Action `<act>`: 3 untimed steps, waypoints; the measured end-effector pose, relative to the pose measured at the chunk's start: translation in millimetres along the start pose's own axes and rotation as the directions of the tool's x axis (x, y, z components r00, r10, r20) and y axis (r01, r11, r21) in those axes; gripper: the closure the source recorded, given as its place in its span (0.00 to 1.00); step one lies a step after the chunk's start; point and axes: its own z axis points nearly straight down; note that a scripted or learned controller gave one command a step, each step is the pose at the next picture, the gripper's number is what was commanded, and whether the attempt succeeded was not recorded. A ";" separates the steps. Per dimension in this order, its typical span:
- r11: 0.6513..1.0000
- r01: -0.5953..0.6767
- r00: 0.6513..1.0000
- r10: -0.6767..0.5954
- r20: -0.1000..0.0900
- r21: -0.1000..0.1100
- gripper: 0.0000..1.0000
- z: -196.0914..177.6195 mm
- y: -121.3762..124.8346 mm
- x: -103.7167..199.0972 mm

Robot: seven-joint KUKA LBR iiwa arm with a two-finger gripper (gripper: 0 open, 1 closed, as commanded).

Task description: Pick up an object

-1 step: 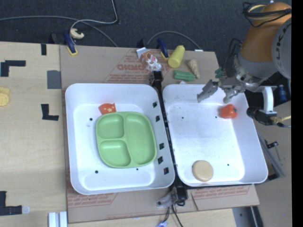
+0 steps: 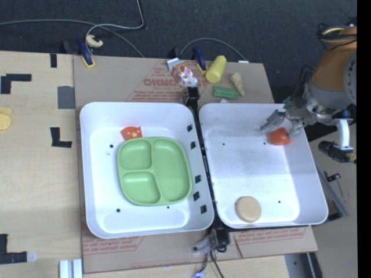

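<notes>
A small red object [image 2: 280,136] lies in the right bin [image 2: 255,161], near its far right corner. My gripper [image 2: 283,126] hangs just above it, at the end of the grey arm with the orange band. Its fingers [image 2: 270,123] are spread open on either side of the red object's top, and I see no grip on it. A round tan object [image 2: 248,208] rests near the front edge of the same bin.
The left bin [image 2: 98,155] holds a green divided plate [image 2: 154,171] and a small red piece [image 2: 131,132] behind it. Behind the bins, on the cardboard, lie a yellow object [image 2: 215,68], a green piece [image 2: 225,92], a beige piece [image 2: 236,84] and a small packet [image 2: 183,73].
</notes>
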 end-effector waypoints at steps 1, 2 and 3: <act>1.000 0.002 1.000 -0.002 0.000 0.000 0.00 60.2 3.1 -0.6; 1.000 0.003 1.000 -0.003 0.001 -0.006 0.00 74.2 42.6 6.4; 1.000 0.005 1.000 -0.005 0.005 -0.008 1.00 63.7 43.2 5.8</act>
